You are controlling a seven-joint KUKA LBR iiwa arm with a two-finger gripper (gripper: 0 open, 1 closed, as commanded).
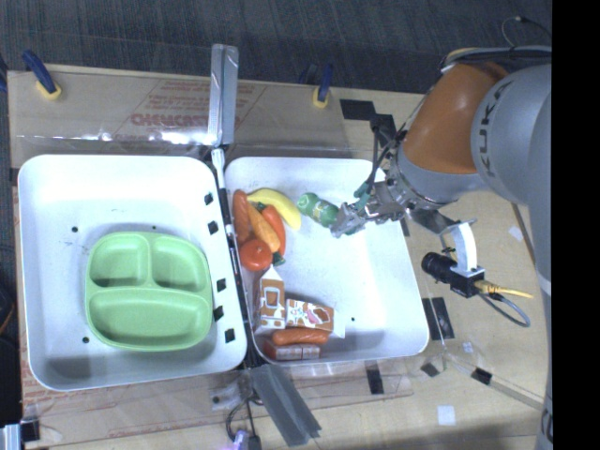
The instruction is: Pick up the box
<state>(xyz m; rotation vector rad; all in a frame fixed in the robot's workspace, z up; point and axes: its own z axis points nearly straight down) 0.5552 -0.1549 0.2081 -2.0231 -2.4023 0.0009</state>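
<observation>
Two bins: side by side on the worktop [112,101].
Box [292,311]: lower centre of frame, lying near the right bin [398,289]'s front left corner, just above a sausage [298,338].
Open room: bare floor right of the box.
Left bin [47,251]: green tray [148,291].
Produce: tomato [255,254], carrots [255,221], banana [278,203] along the dividing wall.
Hand [349,221]: near the green bottle [319,208]; grip cannot be told.

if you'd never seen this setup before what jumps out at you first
The big grey arm with its orange band crowds the right side, its gripper over the right bin's upper part near a green bottle. Next, the bright green divided tray alone in the left bin. Then the toy food along the right bin's left wall: banana, tomato, box.
</observation>
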